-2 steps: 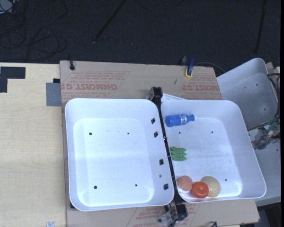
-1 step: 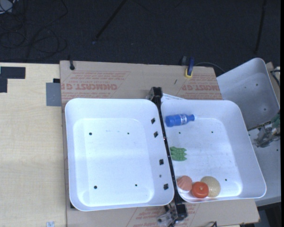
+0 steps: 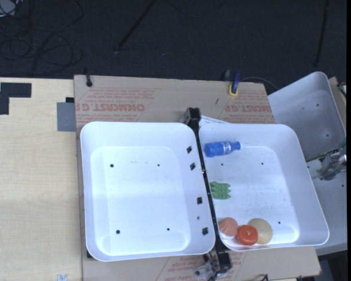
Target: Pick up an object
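Observation:
The right white bin (image 3: 304, 174) holds several small objects. A blue bottle (image 3: 221, 148) lies on its side near the bin's back left corner. A green ridged piece (image 3: 220, 190) rests against the left wall, about midway along it. At the front of the bin a pale pink piece (image 3: 227, 226), a red round object (image 3: 247, 235) and a beige round object (image 3: 261, 230) sit close together in a row, touching or nearly touching.
The left white bin (image 3: 93, 186) stands beside the right one, with a black clip strip (image 3: 200, 180) along their shared edge. Both rest on a cardboard sheet (image 3: 134, 101). A grey metal plate (image 3: 307, 110) rises at the right, with a metallic fitting (image 3: 333, 164) beside it.

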You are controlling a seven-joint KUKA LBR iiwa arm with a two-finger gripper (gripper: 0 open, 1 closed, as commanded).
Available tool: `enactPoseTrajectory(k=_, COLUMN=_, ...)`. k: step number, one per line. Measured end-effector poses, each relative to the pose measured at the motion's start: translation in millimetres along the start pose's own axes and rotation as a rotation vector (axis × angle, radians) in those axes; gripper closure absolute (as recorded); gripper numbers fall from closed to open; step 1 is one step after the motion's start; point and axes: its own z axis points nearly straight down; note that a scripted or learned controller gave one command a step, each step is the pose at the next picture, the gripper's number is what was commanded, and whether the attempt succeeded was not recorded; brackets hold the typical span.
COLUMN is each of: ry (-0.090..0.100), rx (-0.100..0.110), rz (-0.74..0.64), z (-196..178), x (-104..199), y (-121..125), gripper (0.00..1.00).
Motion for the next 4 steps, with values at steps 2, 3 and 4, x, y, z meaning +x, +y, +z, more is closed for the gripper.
enactPoseTrajectory(k=2, ry=0.007, rx=0.013, rz=0.003, z=139, x=52, y=-3, gripper=1.0)
enactPoseTrajectory(k=3, ry=-0.003, rx=-0.014, rz=0.0, z=-6, x=61, y=2, gripper=1.0)
enactPoseTrajectory(k=4, ry=-0.002, rx=0.002, rz=0.009, z=20, x=-4, y=6, gripper=1.0)
